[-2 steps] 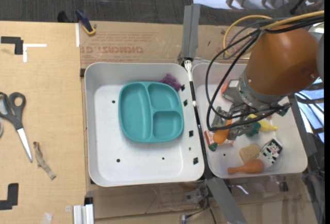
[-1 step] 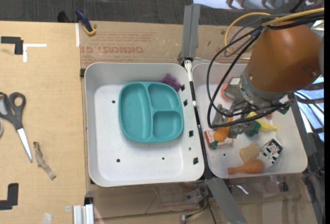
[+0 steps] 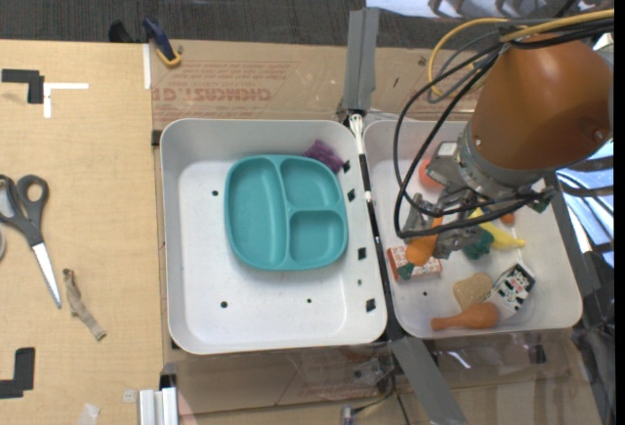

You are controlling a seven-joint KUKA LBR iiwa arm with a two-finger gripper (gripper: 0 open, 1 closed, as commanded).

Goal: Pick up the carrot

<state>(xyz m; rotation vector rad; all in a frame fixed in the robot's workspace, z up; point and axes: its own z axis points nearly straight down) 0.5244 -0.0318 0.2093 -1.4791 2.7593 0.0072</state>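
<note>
Jaws are sitting low over the middle of the right bin (image 3: pixel 552 311), under the grey-and-orange arm (image 3: pixel 542 101). Cables and wrist hardware are covering them, so you cannot tell whether they are open or closed, and nothing is showing as gripped.

Carrot (image 3: pixel 422 251): you are looking at a small orange piece, which I am taking for it. It is lying in the right bin's left half, near the left wall, touching or just beside a red-and-white box (image 3: pixel 399 263) on its left-wall side.

Key relation: the carrot is lying just off the jaws toward the bin's left wall and a little toward the near edge, possibly partly under them. Hardware is hiding part of it, so its long axis is not reading. My judgement is that the coming move is asking for a short shift, not a long reach.

Crowding: a green piece (image 3: pixel 479 243) and a yellow piece (image 3: pixel 505 237) are lying on the right-wall side of the jaws. A drumstick (image 3: pixel 467 318) is resting along the near edge.

Writing: red print is running upside down on the cardboard (image 3: pixel 234 86) beyond the left bin's (image 3: pixel 195 296) far edge, too small for you to read reliably. The box label is not resolving either.
</note>
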